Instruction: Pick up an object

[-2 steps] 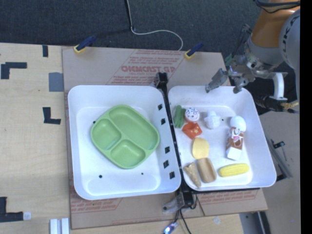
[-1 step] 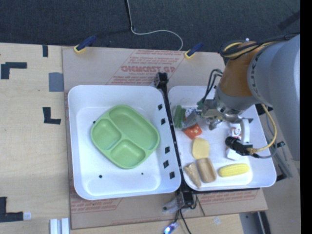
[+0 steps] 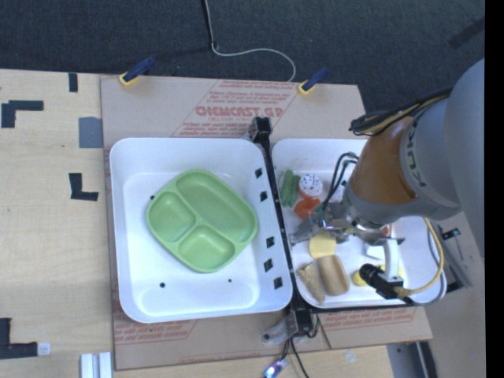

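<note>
- Camera view: the arm [image 3: 409,164] reaches over the right bin [image 3: 417,231], and the gripper [image 3: 324,225] hangs low among the small things there.
- A yellow block [image 3: 322,246] lies just beside it, a bread roll [image 3: 331,274] nearer, an orange piece [image 3: 305,208] just to its left.
- The left bin [image 3: 130,235] bears a green plate [image 3: 202,220].
- I cannot tell whether the gripper is apart or together.
- Judged step: reaching down for a grasp; next, closing on one thing and lifting straight up.

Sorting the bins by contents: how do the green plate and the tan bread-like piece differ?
The green plate lies alone in the left bin; the tan bread-like piece sits among other items in the right bin. The plate is far larger, and has three compartments; the tan piece is a solid lump.
</note>
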{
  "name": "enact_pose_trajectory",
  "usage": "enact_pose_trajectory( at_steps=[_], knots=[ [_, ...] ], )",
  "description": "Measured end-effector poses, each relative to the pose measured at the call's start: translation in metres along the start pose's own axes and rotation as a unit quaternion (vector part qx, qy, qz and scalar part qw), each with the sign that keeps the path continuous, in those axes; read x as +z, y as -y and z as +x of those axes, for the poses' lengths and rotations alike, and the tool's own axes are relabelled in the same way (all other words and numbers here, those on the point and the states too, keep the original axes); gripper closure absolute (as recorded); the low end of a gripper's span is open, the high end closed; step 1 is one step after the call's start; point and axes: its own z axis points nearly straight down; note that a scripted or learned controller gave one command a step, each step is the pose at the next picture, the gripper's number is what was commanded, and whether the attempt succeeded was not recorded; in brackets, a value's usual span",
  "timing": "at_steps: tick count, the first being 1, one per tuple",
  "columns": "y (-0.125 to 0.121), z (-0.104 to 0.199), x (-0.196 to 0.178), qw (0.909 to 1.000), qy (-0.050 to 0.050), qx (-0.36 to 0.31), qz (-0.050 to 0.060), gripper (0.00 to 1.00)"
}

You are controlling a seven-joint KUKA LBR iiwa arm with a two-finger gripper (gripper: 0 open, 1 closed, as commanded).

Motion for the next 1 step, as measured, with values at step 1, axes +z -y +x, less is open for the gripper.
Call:
enact_pose_trajectory(
  at_steps=[1],
  knots=[
    [-0.001, -0.0011, -0.0083, 1.0, 0.0, 0.001, 0.002, 1.0]
  ],
)
